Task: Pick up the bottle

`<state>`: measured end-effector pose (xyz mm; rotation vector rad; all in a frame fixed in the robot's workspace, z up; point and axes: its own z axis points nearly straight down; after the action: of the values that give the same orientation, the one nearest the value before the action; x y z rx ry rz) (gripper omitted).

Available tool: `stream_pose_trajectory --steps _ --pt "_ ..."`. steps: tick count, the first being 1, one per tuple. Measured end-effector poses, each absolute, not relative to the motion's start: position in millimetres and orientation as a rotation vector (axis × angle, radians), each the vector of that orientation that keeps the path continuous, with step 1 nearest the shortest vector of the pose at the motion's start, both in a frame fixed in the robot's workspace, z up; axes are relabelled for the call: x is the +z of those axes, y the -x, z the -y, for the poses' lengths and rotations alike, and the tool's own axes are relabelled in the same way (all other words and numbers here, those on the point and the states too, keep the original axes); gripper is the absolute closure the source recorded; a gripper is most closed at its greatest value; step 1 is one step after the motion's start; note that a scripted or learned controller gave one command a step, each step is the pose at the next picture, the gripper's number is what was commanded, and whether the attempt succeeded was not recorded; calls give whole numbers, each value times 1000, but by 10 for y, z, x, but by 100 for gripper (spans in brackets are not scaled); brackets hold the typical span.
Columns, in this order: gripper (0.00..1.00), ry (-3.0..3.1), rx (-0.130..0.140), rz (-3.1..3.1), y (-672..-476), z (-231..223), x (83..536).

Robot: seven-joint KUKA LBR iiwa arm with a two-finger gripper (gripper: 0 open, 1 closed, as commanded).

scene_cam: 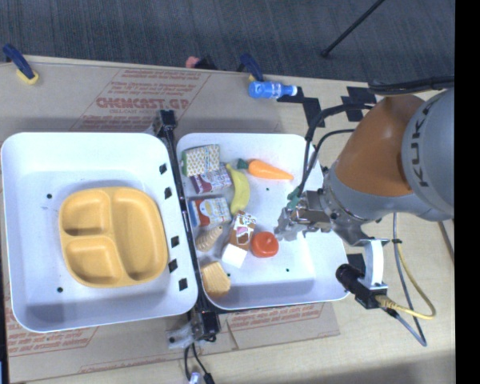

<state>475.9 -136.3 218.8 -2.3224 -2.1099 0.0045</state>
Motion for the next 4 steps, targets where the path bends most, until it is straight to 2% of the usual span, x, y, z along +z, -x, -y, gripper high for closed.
stream_pose_trajectory --steps 1,2,3,4 --pt "100 1801 3 2569 -4762 506 1914" --pt "100 2214 3 2227 -4765 -97 2476" --pt "100 1969 6 2442 -4755 -509 1954" --pt "100 1607 2 2699 -4773 -97 2900"
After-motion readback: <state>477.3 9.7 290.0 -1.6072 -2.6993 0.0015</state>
